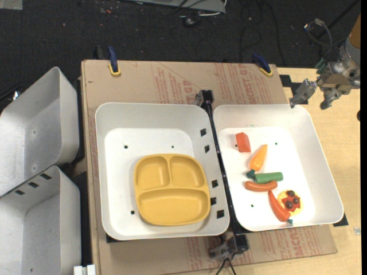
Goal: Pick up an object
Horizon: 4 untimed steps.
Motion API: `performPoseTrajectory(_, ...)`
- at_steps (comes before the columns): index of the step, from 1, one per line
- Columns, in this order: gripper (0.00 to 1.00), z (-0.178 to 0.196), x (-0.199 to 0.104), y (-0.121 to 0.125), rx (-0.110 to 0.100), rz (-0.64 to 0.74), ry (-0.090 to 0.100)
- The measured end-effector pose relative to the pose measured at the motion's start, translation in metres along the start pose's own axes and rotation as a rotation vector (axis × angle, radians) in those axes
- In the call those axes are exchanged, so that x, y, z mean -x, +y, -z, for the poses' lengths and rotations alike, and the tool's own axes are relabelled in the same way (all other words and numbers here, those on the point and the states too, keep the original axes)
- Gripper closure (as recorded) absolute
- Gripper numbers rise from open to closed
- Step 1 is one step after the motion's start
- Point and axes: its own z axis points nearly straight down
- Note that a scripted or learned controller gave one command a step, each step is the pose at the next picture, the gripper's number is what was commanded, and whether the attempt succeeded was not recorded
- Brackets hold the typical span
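Observation:
The right bin (321,153) holds several toy foods: a red block (242,142), an orange carrot (259,157), a green pickle (267,177), a red-orange sausage (259,186), a red pepper (277,206) and a yellow piece with dark berries (290,200). My gripper (315,94) hangs open above the bin's far right corner, well apart from the foods, with nothing between its fingers.
The left bin (109,153) holds a yellow divided plate (171,189). Two more white bins (34,171) stand off the bench at the left. A black divider with clips (215,159) runs between the two bins. Blue clamps (113,62) hold the brown board's far edge.

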Motion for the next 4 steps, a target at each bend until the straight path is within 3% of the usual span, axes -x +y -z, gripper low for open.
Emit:
performPoseTrajectory(1,0.0,0.008,-0.001,0.002,0.012,0.003,-0.003)
performPoseTrajectory(2,0.0,-0.039,0.0,-0.005,0.007,0.001,-0.002)
performPoseTrajectory(4,0.0,-0.15,-0.005,0.012,0.007,0.005,-0.001)
